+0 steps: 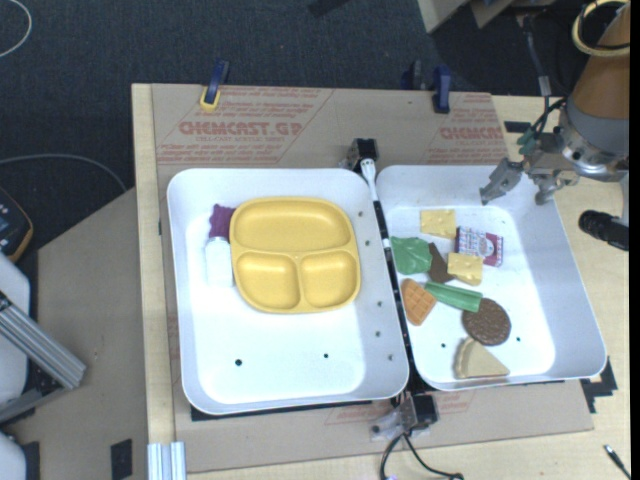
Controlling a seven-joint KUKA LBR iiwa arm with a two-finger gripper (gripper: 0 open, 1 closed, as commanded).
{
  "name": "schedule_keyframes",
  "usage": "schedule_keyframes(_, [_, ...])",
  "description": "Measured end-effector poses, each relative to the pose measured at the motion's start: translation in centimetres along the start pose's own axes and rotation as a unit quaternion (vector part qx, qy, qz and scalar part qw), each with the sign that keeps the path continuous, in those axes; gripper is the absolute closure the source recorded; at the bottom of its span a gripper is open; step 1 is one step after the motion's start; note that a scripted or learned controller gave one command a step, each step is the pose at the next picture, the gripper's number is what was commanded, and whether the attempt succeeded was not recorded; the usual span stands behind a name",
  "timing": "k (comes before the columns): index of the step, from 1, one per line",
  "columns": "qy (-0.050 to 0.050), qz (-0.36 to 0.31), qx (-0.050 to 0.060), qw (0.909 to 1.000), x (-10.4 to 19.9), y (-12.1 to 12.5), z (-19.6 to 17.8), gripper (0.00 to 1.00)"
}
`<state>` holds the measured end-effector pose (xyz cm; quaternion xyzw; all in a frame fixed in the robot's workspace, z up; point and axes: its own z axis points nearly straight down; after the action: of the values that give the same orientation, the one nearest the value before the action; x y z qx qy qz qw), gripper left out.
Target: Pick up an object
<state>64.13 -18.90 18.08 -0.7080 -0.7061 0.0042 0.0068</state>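
Toy food [452,278] beneath empty, spread pincer [520,188] over right bin's [570,298] far corner.

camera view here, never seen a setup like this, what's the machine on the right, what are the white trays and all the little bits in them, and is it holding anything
The picture comes from one fixed camera above a bench, looking down at a slant. On the right is a robot arm, grey with an orange band, ending in a two-finger gripper with its fingers spread open. It holds nothing; it hangs over the top edge of the right bin.

The two white trays are shallow bins side by side. The left bin holds a yellow divided plate, with a purple item and a white item beside it.

The right bin holds small toy foods: yellow cheese-like pieces, green pieces, a red-and-white packet, an orange waffle-like piece, a brown round cookie and a tan wedge.
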Motion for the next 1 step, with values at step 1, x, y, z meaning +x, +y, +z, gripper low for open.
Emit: schedule_keyframes(1, [-0.002,-0.001,-0.007,1.0000,0.03,0.34,-0.92,0.00])
